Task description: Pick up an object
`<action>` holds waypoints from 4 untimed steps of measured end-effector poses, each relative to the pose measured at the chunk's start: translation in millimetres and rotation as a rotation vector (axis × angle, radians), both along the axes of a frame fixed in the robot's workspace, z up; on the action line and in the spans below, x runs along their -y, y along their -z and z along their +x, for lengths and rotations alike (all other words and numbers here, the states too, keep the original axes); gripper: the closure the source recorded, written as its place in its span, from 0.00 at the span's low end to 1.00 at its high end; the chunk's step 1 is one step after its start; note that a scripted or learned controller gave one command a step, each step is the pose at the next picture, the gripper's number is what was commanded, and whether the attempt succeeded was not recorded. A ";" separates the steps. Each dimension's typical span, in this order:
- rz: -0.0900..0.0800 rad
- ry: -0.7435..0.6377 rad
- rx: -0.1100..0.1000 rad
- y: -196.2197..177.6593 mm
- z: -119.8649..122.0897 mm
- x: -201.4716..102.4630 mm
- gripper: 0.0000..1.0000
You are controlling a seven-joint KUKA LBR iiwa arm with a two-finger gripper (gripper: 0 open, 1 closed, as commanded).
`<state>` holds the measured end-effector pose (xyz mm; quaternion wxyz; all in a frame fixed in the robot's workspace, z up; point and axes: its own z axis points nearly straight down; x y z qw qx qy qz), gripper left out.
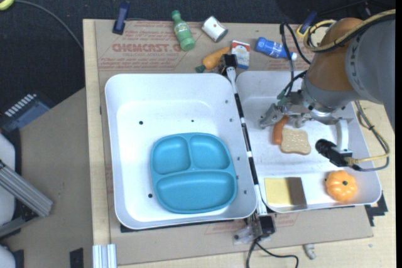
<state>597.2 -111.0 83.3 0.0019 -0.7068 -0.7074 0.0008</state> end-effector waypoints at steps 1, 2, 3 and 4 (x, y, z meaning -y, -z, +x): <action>-0.002 0.003 0.001 -0.5 -88.6 7.2 0.00; -0.002 0.000 0.006 -1.4 -39.2 -3.7 0.00; -0.001 0.002 0.001 -0.5 -118.3 2.5 0.00; -0.001 0.000 0.005 -1.3 -56.1 0.6 0.00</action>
